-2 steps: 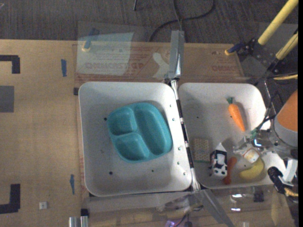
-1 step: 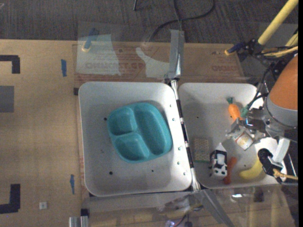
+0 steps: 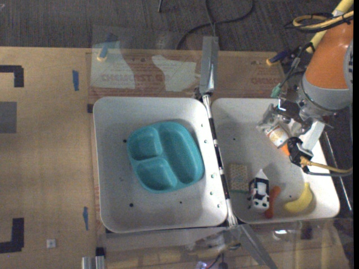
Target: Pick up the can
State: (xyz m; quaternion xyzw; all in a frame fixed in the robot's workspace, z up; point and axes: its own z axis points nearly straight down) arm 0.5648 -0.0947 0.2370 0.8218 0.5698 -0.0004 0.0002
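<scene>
**Gripper Down Over the Can in the Right Bin**

The arm reached in from the upper right, and its gripper sat low over the right bin. The can lay tilted right at the fingers, touching them. Lower right, a banana, an orange stick and a cow-patterned carton clustered close. In the left bin rested a teal divided tray.

Teal tray, banana, cow carton
</scene>
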